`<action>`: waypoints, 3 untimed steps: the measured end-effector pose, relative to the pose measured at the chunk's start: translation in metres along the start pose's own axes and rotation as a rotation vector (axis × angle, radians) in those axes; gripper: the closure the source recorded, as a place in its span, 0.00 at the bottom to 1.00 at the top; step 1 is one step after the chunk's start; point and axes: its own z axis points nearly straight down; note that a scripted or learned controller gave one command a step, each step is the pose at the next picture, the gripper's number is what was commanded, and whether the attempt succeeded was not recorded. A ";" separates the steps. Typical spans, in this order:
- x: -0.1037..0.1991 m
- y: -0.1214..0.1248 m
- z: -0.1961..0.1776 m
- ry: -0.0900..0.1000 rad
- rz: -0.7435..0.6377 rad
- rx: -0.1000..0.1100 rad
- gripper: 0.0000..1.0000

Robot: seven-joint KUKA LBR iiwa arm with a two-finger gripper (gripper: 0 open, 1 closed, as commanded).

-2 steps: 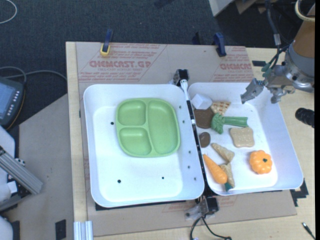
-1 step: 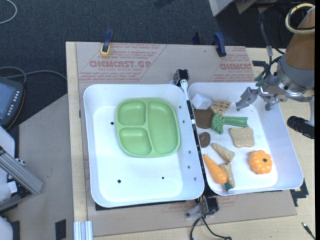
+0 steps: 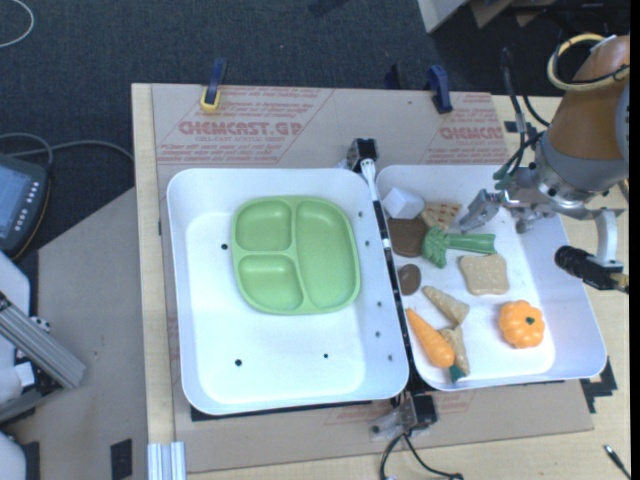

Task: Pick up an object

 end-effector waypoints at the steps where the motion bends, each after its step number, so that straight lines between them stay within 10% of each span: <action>1: 0.001 -0.006 0.062 0.001 0.000 0.000 0.00; 2: 0.002 -0.005 0.074 -0.001 -0.001 -0.006 0.00; 3: 0.001 -0.004 0.062 -0.004 0.001 -0.013 1.00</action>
